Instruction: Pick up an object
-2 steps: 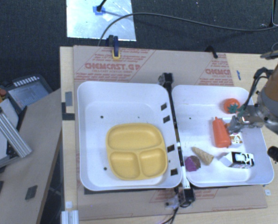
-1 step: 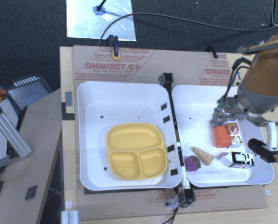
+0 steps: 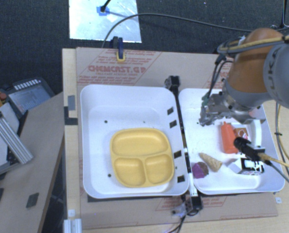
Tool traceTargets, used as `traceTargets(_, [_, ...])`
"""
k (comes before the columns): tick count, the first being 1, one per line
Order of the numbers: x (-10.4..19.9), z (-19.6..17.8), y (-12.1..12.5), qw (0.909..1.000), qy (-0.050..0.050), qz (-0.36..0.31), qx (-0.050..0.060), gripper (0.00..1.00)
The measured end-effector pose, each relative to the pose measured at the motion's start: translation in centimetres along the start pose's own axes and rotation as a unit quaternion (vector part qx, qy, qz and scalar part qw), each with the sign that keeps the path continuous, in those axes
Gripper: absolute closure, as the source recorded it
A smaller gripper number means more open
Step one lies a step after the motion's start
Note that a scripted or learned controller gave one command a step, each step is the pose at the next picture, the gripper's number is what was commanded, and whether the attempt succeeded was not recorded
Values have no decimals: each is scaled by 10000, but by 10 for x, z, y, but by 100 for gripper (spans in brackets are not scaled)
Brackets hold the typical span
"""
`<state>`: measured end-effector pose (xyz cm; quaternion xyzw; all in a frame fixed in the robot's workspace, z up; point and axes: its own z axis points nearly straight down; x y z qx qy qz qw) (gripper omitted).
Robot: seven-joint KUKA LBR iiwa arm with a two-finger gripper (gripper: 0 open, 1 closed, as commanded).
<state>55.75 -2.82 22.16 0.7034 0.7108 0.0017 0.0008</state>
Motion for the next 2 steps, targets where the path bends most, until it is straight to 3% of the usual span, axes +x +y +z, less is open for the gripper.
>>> traceTargets(2, [105, -15, 26, 10000, 2, 11, -1, 100])
